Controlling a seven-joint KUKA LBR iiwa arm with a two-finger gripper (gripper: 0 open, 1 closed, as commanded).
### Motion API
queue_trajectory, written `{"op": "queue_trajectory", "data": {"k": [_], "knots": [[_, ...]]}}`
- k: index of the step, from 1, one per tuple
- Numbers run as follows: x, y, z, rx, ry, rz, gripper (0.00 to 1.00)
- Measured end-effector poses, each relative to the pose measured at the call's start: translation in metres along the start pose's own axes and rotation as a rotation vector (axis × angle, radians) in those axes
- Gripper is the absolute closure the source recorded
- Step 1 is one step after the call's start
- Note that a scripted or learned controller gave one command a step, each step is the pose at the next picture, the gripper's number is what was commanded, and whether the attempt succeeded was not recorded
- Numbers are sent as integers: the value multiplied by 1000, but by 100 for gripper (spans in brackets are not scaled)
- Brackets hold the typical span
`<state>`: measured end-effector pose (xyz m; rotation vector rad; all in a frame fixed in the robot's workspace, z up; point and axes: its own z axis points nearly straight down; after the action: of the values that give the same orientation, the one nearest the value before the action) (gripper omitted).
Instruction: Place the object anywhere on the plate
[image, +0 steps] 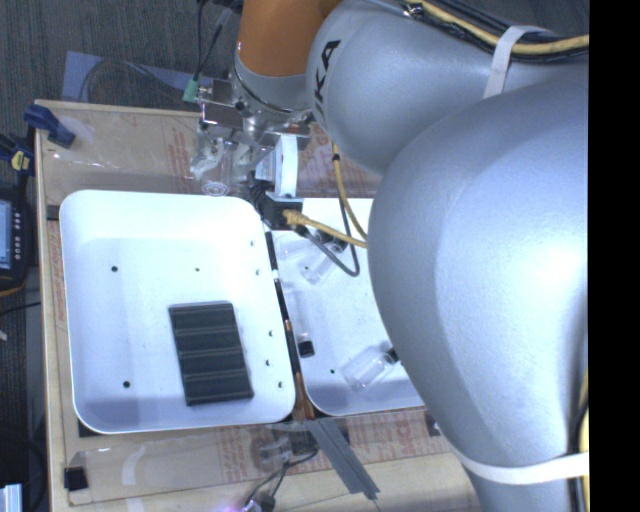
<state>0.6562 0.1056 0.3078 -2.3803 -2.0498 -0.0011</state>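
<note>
I saw the jaws (228, 165) hanging above the far rim of the left bin (90, 215), over the surface (110, 135). I could not tell if they were apart or together, and I saw nothing between them. The dark ridged plate (210, 352) lay flat in the left bin, well below the jaws and toward the near side. A small clear object (366, 368) lay in the right bin (330, 395), off to the other side, partly under the big grey arm (470, 250). I thought a grab could go wrong because the object looked see-through, smooth and easy to miss.
</note>
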Motion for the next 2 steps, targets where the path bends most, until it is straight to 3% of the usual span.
{"op": "queue_trajectory", "data": {"k": [1,2], "knots": [[21,-124,126,10,-5,107,100],[-4,-75,188,6,-5,216,100]]}}
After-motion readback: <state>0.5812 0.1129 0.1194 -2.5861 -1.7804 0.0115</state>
